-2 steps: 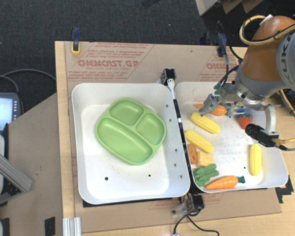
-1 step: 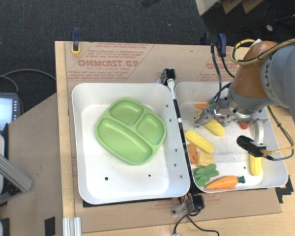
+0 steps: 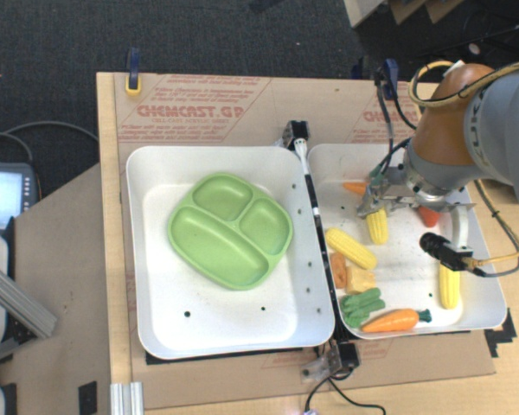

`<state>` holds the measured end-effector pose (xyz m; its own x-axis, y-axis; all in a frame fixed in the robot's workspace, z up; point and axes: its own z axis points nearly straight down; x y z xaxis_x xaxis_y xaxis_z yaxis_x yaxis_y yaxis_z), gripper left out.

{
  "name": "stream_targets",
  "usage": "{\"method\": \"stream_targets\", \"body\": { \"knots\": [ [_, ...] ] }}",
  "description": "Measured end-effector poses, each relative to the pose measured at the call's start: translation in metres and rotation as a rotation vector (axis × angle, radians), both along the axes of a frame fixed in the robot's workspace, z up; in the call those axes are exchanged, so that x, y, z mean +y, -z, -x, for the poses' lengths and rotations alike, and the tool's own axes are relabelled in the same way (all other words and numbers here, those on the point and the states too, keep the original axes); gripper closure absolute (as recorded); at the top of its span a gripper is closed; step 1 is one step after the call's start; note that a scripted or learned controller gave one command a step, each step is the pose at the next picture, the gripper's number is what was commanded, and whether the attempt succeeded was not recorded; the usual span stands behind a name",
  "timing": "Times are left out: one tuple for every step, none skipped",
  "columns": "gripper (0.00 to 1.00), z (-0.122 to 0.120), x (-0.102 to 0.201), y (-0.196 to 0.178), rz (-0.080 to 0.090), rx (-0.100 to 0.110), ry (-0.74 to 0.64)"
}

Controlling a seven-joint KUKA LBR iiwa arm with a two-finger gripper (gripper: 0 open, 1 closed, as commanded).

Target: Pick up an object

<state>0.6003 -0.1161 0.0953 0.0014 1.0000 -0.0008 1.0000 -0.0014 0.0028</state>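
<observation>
Cardboard-topped bench (image 3: 199,102): my claw (image 3: 379,207) sits over a corn cob (image 3: 377,226) at the right bin's (image 3: 489,314) ten o'clock; grip unclear.

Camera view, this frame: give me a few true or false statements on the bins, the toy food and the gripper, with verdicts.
1. The green divided plate lies in the left bin. True.
2. The carrot sits on the green divided plate. False: it lies in the right bin, near its front edge.
3. The gripper is over the right bin, by a corn cob. True.
4. The right bin holds one corn cob. False: three show there.
</observation>
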Motion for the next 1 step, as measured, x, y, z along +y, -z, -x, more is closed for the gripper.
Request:
{"method": "stream_targets", "body": {
  "knots": [
    [1.00, 0.0442, 0.0655, -0.0951, -0.003, -0.005, -0.008]
  ]
}}
